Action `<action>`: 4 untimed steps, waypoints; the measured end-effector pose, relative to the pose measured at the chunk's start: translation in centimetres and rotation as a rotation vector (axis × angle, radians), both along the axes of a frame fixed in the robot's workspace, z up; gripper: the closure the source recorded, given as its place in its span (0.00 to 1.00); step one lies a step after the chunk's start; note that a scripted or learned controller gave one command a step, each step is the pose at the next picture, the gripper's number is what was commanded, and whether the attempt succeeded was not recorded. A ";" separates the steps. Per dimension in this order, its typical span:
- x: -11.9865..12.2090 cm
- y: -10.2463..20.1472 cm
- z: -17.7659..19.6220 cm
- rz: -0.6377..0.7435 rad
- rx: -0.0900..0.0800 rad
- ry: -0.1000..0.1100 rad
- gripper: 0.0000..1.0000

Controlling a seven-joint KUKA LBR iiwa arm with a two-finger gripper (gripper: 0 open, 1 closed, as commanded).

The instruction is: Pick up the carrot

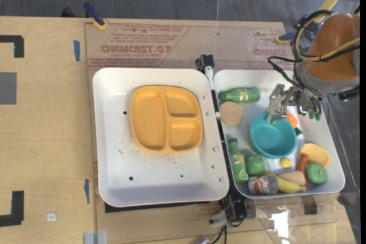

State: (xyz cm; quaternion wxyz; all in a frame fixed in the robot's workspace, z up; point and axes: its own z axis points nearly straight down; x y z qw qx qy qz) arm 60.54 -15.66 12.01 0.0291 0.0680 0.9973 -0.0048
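Observation:
An orange sliver of the carrot (293, 119) shows in the right bin (337, 166), against the right rim of a teal bowl (273, 136). Most of it is hidden by the gripper and the bowl. My gripper (280, 104) hangs low over the bin's upper right part, just above and left of the carrot, at the bowl's far rim. The view does not show anything held in it. The grey arm with its orange band (334, 48) comes in from the right.
The right bin is crowded: a green bottle (240, 95), a tan disc (231, 113), a second green bottle (236, 160), a can (263, 184), a banana (291, 183), a yellow fruit (314, 153) and a green apple (316, 173). The left bin (108, 140) holds a yellow divided plate (167, 119).

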 end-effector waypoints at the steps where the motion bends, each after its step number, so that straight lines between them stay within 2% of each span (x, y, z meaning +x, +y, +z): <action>1: -3.1 -6.6 -1.5 0.247 -0.004 0.016 1.00; 2: -3.7 -6.6 -2.5 0.249 -0.001 0.032 0.00; 3: 1.6 -6.6 -3.0 0.014 0.010 0.042 0.00; 4: 2.1 -6.4 -1.3 0.015 0.011 0.031 1.00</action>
